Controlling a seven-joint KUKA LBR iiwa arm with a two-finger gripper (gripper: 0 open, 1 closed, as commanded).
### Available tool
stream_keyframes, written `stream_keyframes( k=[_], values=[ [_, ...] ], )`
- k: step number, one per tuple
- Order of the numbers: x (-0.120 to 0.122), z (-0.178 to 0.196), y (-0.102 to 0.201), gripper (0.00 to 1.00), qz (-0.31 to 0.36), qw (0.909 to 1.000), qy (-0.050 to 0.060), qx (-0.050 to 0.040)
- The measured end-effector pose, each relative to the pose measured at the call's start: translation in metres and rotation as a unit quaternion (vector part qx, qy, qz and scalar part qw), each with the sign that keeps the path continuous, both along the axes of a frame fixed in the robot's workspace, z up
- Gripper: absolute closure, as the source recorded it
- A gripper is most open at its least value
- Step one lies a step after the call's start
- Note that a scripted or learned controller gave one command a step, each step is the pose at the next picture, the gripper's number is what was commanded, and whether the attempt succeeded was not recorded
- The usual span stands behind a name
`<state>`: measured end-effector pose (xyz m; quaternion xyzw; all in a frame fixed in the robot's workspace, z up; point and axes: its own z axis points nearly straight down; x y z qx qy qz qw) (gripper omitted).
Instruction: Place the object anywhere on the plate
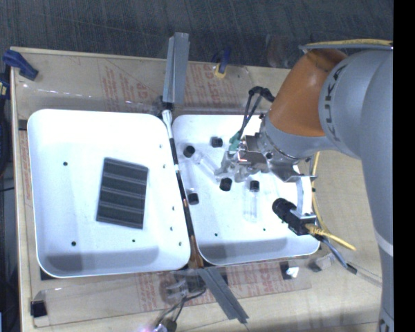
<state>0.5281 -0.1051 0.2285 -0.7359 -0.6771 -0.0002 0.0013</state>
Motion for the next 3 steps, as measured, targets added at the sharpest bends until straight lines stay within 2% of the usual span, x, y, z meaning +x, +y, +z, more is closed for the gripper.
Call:
stream_keyframes(
  k=[1, 2, 3],
  values=[
    [0.038, 0.044, 0.089, 1.00, -0.152, 0.9883, 0.002, -0.0013],
    [0.064, -0.010, 0.225, 1.00, -0.163, 0.9866, 0.003, -0.0018],
    [0.107, -0.117, 0.223, 1.00, -0.226, 0.9741, 0.004, -0.0022]
  ],
)
